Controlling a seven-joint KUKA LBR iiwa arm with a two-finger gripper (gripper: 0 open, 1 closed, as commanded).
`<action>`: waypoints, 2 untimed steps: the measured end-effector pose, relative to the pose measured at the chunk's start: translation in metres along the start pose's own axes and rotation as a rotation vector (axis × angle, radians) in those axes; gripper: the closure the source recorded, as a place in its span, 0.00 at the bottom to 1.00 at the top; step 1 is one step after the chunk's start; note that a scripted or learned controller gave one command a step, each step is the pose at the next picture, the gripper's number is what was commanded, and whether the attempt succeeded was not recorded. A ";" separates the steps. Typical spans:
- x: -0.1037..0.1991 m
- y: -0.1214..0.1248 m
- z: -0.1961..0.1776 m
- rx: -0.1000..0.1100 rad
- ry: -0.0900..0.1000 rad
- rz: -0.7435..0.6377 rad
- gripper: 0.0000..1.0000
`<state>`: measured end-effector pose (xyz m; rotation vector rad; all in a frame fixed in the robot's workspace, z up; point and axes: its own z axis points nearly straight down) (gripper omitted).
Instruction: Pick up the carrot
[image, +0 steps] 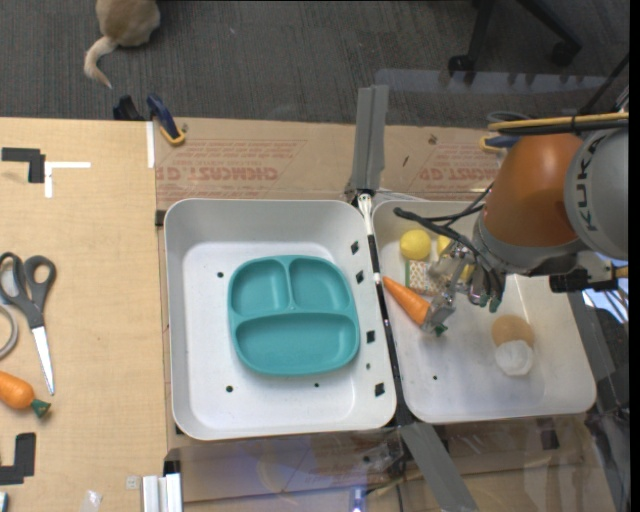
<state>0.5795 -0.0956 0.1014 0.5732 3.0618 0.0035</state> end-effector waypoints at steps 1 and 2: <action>-0.009 0.003 0.000 0.004 0.003 -0.287 0.00; -0.012 0.004 -0.012 0.002 -0.005 -0.285 1.00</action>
